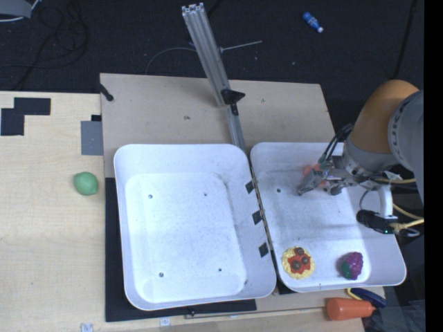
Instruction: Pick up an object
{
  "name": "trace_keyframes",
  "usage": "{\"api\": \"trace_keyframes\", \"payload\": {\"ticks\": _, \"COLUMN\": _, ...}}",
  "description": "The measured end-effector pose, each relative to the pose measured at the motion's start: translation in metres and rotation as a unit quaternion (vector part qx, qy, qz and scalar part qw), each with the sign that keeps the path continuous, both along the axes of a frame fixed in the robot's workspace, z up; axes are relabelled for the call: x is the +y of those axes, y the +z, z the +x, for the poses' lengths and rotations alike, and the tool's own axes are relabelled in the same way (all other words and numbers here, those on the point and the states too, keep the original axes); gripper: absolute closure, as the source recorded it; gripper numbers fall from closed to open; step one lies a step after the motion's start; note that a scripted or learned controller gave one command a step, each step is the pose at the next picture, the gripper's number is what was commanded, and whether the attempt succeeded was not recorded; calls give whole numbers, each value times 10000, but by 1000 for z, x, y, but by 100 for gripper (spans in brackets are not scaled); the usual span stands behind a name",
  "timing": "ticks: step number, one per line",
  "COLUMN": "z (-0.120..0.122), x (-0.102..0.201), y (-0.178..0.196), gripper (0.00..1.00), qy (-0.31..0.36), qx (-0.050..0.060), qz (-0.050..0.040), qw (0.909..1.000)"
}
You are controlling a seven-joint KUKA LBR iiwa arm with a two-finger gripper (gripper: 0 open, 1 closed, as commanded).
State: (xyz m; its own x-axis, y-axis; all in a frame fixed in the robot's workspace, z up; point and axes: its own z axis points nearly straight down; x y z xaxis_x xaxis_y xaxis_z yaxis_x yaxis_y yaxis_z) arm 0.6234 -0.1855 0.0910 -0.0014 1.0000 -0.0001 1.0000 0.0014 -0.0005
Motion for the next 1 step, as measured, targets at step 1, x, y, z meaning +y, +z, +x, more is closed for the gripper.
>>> {"api": "trace_keyframes", "payload": {"ticks": 1, "z": 0, "x": 0, "y": 11, "gripper": 100, "qy": 2, "qx": -8, "qz": -2, "qw": 10000}}
